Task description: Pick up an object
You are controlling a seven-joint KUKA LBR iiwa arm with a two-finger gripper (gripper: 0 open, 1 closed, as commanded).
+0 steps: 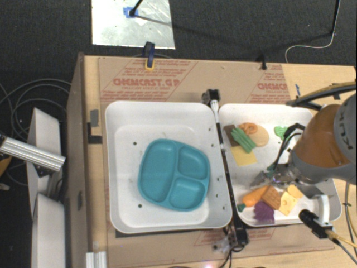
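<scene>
Nearest you, down at the front rim of the right bin [268, 109], sat the purple grapes [264, 212], and touching them from above lay the carrot [254, 196], pointing left, with the brown cracker [271, 197] hard against its right end. Just right of the cracker you had the yellow cheese [289, 201], tilted on its corner. Your arm [326, 144] reached in from the right, orange band on show, and bent low over that same bin. The gripper [270, 176] hung just above the cracker and the carrot, very near both, though you could not tell whether it touched either. Open or closed? You could not tell that from this angle; the metal tip was a blur against the white floor, and nothing was plainly held. Further back in the bin, the green pickle [242, 139] lay slantwise across a flat yellow slice [244, 157], with an orange disc [254, 130] just behind it and a small green piece [280, 132] off to the right, close to the arm's cable. Over in the left bin [122, 149] a teal divided plate [174, 174] lay flat, right of centre, well apart from the arm. Both bins sat side by side on the brown bench [167, 77].
</scene>
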